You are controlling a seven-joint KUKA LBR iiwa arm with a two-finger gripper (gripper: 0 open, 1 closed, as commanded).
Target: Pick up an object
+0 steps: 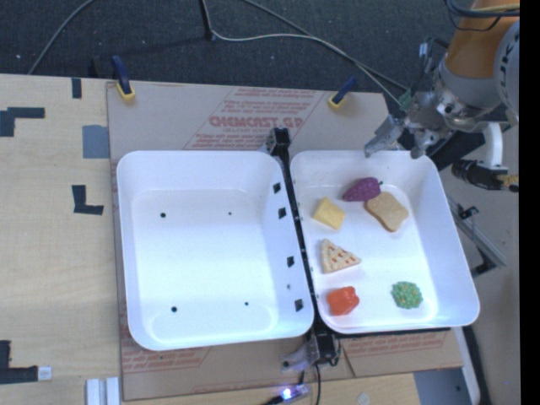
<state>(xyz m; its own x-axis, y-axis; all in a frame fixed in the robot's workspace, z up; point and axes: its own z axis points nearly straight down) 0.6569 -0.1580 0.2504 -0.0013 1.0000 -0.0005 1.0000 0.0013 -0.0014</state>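
The right bin [439, 201] holds several pieces of toy food. A purple piece [361, 189] lies at the back, touching a tan bread slice [387, 211]. A yellow block [329, 214] sits left of them. Below it lies a tan wedge [338, 256], then a red piece [342, 300] near the front and a green ball [407, 294] at the front right. My gripper [396, 140] hangs above the bin's back right rim, apart from all the pieces. Its two fingers stand spread, with nothing between them.
The left bin [135, 226] stands beside the right one, joined along a black divider with clips [292, 226]. Both rest on a cardboard sheet [245, 121] clamped at the back. A grey cable [253, 28] runs across the dark floor behind the bench.
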